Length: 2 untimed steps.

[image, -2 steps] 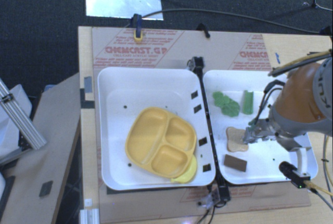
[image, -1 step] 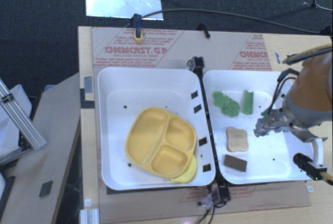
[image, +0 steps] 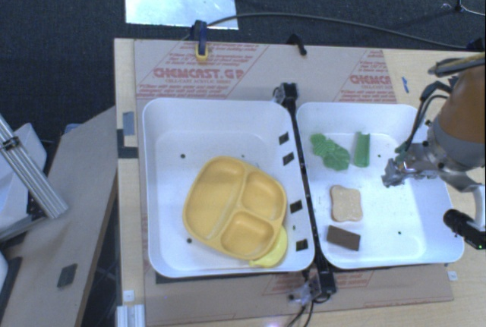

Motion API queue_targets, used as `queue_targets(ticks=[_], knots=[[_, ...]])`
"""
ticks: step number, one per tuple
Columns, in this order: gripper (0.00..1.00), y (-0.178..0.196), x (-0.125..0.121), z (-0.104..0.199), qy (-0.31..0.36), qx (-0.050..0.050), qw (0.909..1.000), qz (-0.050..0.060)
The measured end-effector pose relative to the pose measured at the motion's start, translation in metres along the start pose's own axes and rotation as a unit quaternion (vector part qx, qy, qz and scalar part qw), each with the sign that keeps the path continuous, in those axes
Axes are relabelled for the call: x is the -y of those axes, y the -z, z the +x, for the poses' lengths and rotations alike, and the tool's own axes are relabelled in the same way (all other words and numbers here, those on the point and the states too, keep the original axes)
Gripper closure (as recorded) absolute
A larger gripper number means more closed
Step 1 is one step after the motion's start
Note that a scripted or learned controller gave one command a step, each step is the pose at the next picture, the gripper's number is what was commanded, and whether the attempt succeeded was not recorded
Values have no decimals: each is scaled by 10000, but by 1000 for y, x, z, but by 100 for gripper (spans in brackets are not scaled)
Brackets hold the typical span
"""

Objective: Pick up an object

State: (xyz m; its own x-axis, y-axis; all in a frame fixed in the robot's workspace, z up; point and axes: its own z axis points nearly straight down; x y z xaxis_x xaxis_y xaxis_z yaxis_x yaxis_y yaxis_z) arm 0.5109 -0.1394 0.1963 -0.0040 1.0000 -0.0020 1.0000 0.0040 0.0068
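Camera view: tan bread slice (image: 346, 203) lies flat; pincer (image: 392, 175) state I cannot tell.

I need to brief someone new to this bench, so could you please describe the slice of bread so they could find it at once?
Look in the right white bin, the one holding several small items rather than the yellow divided plate. The slice of bread lies near its left side, below the green leafy piece and just above the brown rectangular block. It is the only pale tan, rounded-square piece there.
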Motion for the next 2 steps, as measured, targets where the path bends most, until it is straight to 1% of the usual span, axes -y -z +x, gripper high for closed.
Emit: queue_targets(ticks=[1, 2], knots=[[100, 35, -2, 0, 1, -4, 10000, 11], [100, 39, -4, 51, 25, -13, 10000, 19]])
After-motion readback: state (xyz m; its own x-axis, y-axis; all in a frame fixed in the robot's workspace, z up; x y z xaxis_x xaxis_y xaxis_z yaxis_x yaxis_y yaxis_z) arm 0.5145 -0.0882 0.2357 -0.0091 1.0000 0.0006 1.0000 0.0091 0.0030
